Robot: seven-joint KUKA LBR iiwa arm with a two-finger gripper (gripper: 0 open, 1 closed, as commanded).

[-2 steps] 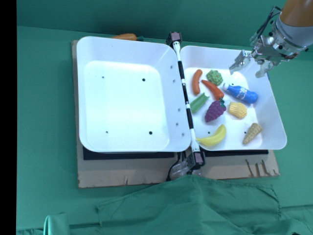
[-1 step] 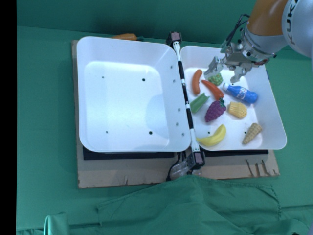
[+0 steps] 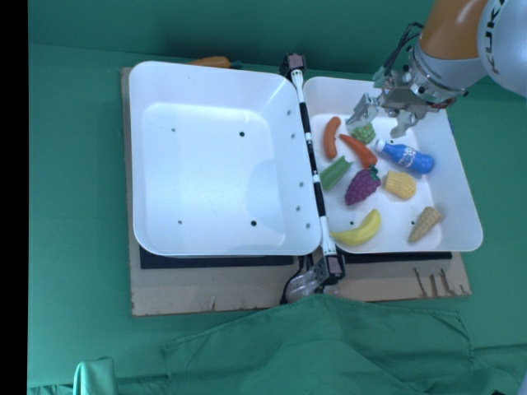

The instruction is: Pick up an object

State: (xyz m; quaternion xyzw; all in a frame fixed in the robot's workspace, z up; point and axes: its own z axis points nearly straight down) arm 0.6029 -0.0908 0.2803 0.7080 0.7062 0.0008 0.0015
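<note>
The pincer (image 3: 382, 122) hangs over the far part of the right bin (image 3: 461, 212), its two fingers spread wide apart with nothing held between them. One fingertip (image 3: 361, 113) stands at the pincer's left side, just above a small green bumpy piece (image 3: 363, 132) that lies directly beneath it; whether they touch cannot be told. The other fingertip (image 3: 403, 126) stands at the right side, just above the cap end of a blue bottle (image 3: 406, 157), which lies on its side a little nearer the camera than the pincer and carries a white label whose writing is too small to read. Between and below the fingers lies an orange carrot (image 3: 357, 150), and left of the pincer a red sausage (image 3: 330, 137). Farther towards the camera lie a green pod (image 3: 334, 173), a purple bunch of grapes (image 3: 362, 186), a yellow corn piece (image 3: 400, 185), a tan cone-like piece (image 3: 425, 223) and a yellow banana (image 3: 358, 231). On the grey arm (image 3: 506, 31) above the pincer, part of the word KUKA can be read beside the orange band. Well to the left of the pincer sits the left bin (image 3: 165, 81), both bins resting on the green-covered worktop (image 3: 74, 179).
</note>
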